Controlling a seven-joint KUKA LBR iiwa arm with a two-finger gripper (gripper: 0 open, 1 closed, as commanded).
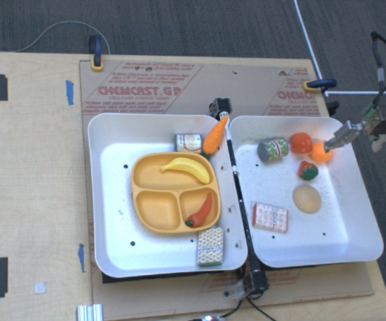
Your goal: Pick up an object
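Observation:
My gripper (332,144) reaches in over the right bin's (353,233) far right rim. Its tip is right against a small orange fruit (320,152) lying by that rim. I cannot make out whether the fruit is held. Close by in the same bin are a red tomato (301,142), a strawberry (308,170), a grey-green can (273,148) on its side, a beige round piece (306,198) and a red-and-white packet (270,217).
The left bin (109,199) holds a yellow divided plate (154,209) with a banana (186,168) and a red chili (201,211). A small can (188,142), a carrot (214,136) leaning on the shared rim, and a green box (210,246) lie around it.

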